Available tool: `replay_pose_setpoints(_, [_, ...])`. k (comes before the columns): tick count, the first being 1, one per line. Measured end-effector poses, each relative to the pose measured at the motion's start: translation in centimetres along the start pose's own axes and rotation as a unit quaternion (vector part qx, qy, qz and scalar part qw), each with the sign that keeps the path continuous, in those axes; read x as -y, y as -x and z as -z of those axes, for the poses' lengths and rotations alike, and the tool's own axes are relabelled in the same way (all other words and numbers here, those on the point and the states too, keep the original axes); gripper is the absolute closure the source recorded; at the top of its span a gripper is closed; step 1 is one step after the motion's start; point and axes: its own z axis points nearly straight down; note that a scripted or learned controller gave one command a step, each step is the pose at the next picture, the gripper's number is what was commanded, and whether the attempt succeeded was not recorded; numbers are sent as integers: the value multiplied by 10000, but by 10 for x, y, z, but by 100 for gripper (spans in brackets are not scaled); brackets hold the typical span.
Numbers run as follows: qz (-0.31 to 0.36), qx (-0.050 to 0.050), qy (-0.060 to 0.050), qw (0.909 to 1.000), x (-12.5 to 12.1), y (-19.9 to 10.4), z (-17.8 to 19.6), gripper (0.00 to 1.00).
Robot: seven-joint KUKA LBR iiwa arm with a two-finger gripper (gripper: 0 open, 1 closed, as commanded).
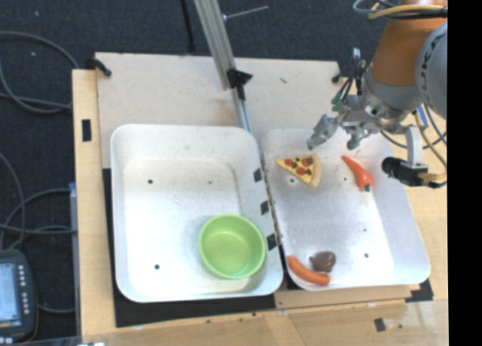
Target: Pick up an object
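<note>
We saw gripper (337,135) hanging open, nothing between fingers, above right bin (392,254) far edge. Nearest candidates: pizza slice (300,169) just below-left, red pepper (357,173) just below-right. We judged hover as pre-grasp positioning. Green bowl (232,245) sat in left bin (151,186).

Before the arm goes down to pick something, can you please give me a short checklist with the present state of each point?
1. Gripper above the right bin, near its far edge: ok.
2. Nothing between the jaws: ok, they are spread apart.
3. Pizza slice lies free just below the gripper, touching no other thing: ok.
4. Red pepper lies apart from the pizza slice: ok.
5. Sausage and brown lump sit together at the near edge; whether they touch: cannot tell.
6. Green bowl sits in the left bin, away from the gripper: ok.
</note>
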Motion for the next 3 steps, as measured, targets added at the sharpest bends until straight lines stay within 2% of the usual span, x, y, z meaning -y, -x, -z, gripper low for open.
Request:
replay_pose_setpoints(1, [2,2,-1,10000,0,0,0,0])
replay_pose_setpoints(3, [-26,16,-21,10000,-1,5,-85,0])
